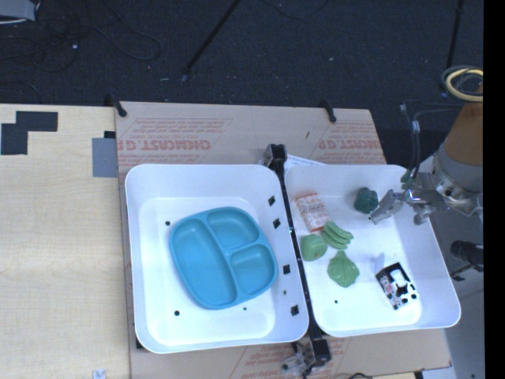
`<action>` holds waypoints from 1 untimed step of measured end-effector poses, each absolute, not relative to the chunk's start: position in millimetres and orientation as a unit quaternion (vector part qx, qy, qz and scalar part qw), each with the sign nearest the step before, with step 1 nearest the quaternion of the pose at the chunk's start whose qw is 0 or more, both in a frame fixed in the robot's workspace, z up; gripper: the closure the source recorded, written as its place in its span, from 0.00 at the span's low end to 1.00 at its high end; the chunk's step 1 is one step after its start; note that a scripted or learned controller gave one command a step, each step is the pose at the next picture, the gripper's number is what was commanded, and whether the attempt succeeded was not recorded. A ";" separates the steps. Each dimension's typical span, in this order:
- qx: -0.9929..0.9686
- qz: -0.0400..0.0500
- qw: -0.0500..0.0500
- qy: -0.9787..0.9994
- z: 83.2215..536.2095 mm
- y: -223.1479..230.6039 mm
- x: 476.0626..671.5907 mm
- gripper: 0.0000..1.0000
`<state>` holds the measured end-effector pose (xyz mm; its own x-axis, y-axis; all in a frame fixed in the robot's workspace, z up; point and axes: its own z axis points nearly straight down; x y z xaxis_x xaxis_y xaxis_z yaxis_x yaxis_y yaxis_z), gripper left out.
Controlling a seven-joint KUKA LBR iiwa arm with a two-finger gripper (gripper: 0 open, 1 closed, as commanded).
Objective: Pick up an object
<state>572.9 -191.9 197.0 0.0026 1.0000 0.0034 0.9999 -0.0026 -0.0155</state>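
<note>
The bench is pale wood at the left, with a sheet of brown cardboard laid over it, and on the cardboard the two white bins sit side by side, their inner rims touching along a black divider strip. Beyond the cardboard's far edge the floor is dark, with cables trailing across it. Taking the divider strip as the mark: the left bin lies to its left and holds a blue three-compartment plate, which lies tilted and takes up most of that bin's floor, leaving a bare white margin all round. The right bin lies to the strip's right. Just beside the strip are a small red-and-white packet and, nearer the camera, a cluster of light green toy pieces. Farther right of the strip, toward the far rim, sits a dark green rounded object. Farther right again and nearer the camera lies a small black-and-white item. The gripper hangs over the right bin's far right part, just beside the dark green object, its fingers spread apart with nothing between them. The floor between the black-and-white item and the bin's right rim is bare white, as is the strip along its near rim.
</note>
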 end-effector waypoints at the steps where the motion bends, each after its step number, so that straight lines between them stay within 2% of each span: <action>1: -0.707 0.000 0.000 -0.707 205.1 -191.9 576.1 0.00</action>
<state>576.1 -191.9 205.1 0.0002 1.0000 0.0000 1.0000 -0.0002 -0.0009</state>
